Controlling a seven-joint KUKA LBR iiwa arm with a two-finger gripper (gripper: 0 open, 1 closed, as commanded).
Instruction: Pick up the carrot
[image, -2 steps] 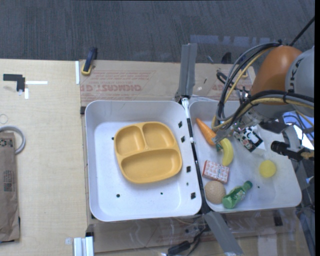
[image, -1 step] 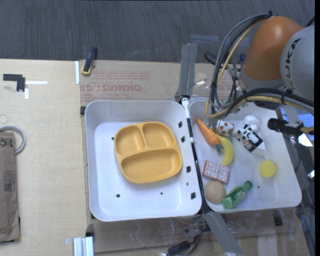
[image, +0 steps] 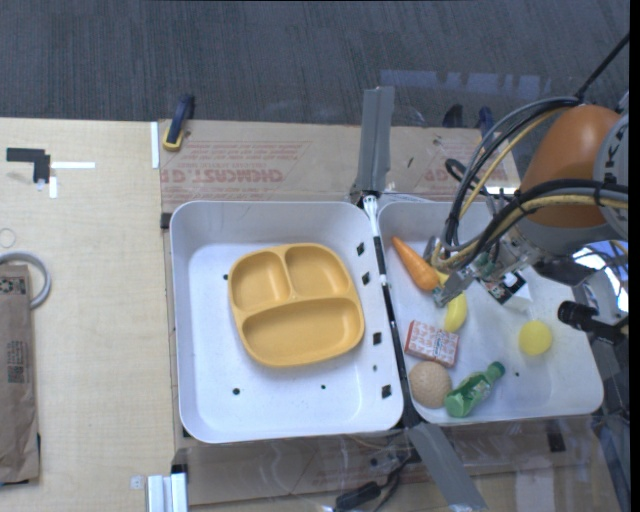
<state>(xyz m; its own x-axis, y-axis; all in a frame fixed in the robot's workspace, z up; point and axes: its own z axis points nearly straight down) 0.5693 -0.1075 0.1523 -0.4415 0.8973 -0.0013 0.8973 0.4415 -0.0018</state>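
Note:
The orange carrot (image: 414, 263) lies in the right bin (image: 570, 385) near its upper left corner, with the thin end pointing up-left. My gripper (image: 447, 268) reaches down from the right under a bundle of cables. It sits right at the carrot's thick end, touching or just above it. The gripper's body and the cables hide the contact.
In the right bin are a small yellow fruit (image: 455, 314), a yellow ball (image: 535, 338), a red-and-white box (image: 432, 344), a beige ball (image: 430, 383) and a green bottle (image: 473, 390). A yellow divided plate (image: 297, 303) lies in the left bin (image: 200, 390).

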